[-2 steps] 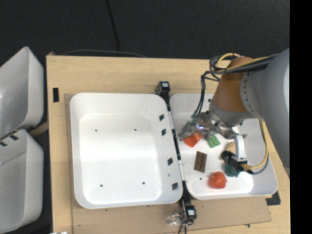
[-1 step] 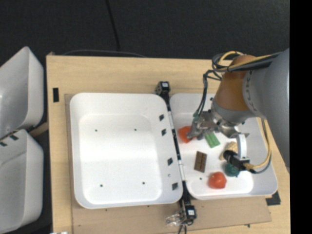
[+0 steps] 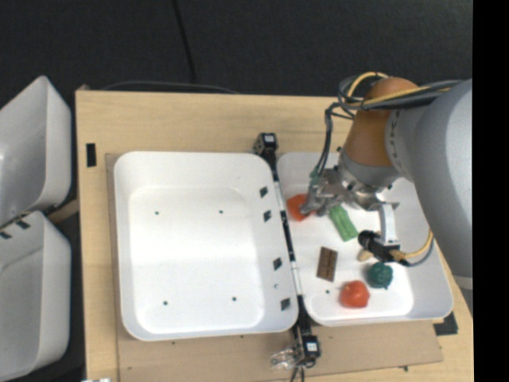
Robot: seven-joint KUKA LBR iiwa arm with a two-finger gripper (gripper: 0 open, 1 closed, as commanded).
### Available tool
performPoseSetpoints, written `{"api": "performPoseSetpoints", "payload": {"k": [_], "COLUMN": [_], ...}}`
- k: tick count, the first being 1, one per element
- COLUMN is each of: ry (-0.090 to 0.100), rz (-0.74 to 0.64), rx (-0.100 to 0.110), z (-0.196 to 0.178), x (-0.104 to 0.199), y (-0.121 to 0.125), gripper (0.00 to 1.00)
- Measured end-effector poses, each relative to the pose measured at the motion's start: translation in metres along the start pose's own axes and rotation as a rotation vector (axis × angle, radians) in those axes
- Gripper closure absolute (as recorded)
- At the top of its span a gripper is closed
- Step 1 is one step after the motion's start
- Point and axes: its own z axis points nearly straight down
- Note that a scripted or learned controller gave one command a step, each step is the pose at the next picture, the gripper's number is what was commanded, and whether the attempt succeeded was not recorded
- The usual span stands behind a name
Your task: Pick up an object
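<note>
- Objects for picking lie scattered in the right bin (image 3: 429, 297): an orange-red piece (image 3: 296, 207) near the bin's left wall, a green block (image 3: 344, 223) beside it, a brown rectangular block (image 3: 327, 263) lower down, a red ball (image 3: 355, 294) toward the front edge, and a teal ball (image 3: 380, 274) just beside it.
- Reaching in from the right, the grey arm (image 3: 433, 142) hangs its gripper (image 3: 318, 201) low over the bin's upper left part, between the orange-red piece and the green block.
- Whether the jaws are spread or pressed together cannot be told; the wrist body masks them from above.
- Nothing is visibly pinched or lifted; every object appears to rest on the bin floor.
- Judged from this, the pick is not yet done: a grasp, likely on the orange-red piece or the green block, and a lift are left.
- Alongside sits the left bin (image 3: 127, 237), a white tray.
</note>
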Motion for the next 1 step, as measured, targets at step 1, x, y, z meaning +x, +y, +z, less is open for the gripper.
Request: {"api": "performPoseSetpoints", "payload": {"k": [1], "ry": [-0.002], "rz": [0.005], "rx": [0.003], "z": [-0.0005], "x": [-0.0284], "y": [-0.0080], "gripper": [1.00]}}
